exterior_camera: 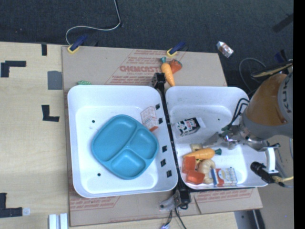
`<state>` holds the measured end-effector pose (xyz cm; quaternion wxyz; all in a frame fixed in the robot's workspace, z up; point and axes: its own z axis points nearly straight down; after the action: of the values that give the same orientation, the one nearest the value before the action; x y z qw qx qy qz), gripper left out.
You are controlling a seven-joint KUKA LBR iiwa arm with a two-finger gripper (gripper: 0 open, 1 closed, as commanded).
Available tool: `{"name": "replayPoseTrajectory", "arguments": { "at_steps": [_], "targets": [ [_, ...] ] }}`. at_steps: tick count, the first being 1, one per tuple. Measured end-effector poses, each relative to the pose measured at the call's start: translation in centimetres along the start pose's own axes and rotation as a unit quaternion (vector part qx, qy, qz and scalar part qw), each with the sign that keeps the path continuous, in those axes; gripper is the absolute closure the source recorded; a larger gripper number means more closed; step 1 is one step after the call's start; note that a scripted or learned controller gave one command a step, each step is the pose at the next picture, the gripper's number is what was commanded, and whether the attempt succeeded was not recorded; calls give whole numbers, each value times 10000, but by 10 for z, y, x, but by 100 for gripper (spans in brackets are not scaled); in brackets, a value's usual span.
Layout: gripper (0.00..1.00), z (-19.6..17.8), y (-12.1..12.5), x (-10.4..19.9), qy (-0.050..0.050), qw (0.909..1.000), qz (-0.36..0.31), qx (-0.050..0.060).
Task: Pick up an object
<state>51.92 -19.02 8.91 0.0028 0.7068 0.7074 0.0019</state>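
The right bin (209,97) holds several small items. A black-and-white carton (188,125) lies near its middle. A toy carrot (202,153), a red block (189,163), a beige piece (206,166) and a small red-white-blue box (224,176) crowd its front edge. My gripper (220,138) is low inside this bin, at its right side. It sits just above and to the right of the toy carrot and right of the carton. I see nothing held in it. The orange-banded wrist (267,104) leans in from the right.
The left bin (76,104) holds a blue divided plate (125,146) and a small red-and-white carton (149,116) by the shared wall. Another toy carrot (167,73) lies on the cardboard behind the bins. A white cable (114,13) and a silver object (224,48) lie on the dark floor.
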Motion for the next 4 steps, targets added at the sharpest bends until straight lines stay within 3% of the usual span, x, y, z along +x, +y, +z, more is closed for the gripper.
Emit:
{"name": "replayPoseTrajectory", "arguments": {
  "at_steps": [1,2,3,4],
  "targets": [
    [0,0,-10,68,-7,10000,7,-21],
    [0,0,-30,80,-46,10000,32,-56],
    [100,-12,-28,84,-3,10000,4,-61],
    [100,-96,-16,172,13,10000,-11,33]
  ]
}}
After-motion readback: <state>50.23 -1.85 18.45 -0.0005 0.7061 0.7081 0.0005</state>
